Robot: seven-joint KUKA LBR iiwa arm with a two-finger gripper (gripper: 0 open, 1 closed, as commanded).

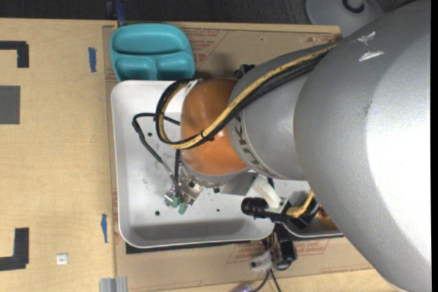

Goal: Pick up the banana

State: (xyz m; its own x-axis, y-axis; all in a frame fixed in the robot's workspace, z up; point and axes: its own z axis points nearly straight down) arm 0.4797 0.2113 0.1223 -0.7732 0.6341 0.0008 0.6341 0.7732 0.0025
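The arm (328,126) covers most of the white bin (130,167). The second bin (321,232) is almost fully hidden under it.

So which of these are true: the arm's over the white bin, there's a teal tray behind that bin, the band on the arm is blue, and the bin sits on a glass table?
The arm reaches over the white bin: true.
A teal tray sits just beyond the bin's far edge: true.
The band above the wrist is blue: false, it is orange.
The bin sits on a glass table: false, the bench top looks like tan board.
The hand is low over the bin floor: true.
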